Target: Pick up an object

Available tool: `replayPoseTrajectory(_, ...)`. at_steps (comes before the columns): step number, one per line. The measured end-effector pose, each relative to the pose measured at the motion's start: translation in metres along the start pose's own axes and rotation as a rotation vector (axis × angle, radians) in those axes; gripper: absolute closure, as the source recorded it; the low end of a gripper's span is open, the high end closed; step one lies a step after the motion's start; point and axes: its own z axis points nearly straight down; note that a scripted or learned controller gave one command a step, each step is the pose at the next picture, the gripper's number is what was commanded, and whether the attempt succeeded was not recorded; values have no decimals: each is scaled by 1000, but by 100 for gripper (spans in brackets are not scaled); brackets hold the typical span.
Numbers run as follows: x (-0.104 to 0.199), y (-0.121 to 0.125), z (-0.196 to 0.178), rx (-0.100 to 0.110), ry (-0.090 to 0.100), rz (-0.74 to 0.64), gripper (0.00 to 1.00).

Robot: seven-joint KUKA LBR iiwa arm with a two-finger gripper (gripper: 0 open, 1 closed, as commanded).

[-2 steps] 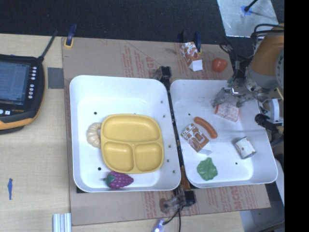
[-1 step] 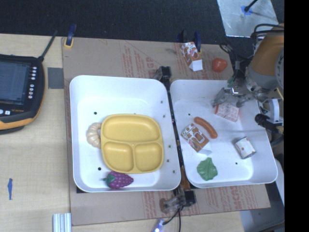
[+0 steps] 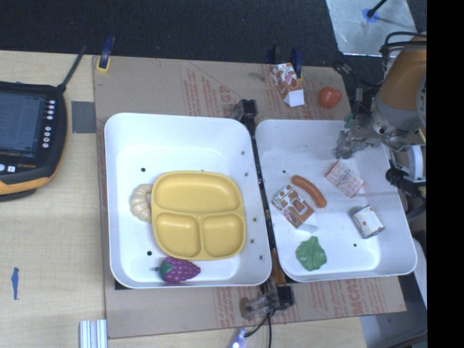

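Two white bins sit on cardboard. Over the right bin (image 3: 406,263), the gripper (image 3: 349,145) hangs near a pink packet (image 3: 344,178) and sausage (image 3: 309,191); finger state unclear.

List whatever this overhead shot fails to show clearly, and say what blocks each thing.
- Gripper: small and dark over the right bin; whether anything sits between its parts is unreadable.
- Pale ridged item: partly covered by the yellow divided tray, so its kind is unclear.
- Bunch of grapes: its top tucks under that tray's front edge.
- Printed packets: labels too small to read.
- Arm: cut off at the right.
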Motion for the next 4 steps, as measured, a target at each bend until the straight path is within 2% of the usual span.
replayPoseTrajectory(1,35,-92,-86,4,2,4,100)
replayPoseTrajectory(2,81,-107,-83,6,2,2,100)
replayPoseTrajectory(3,80,-107,-83,5,2,3,0)
replayPoseTrajectory(4,78,-73,12,8,2,2,0)
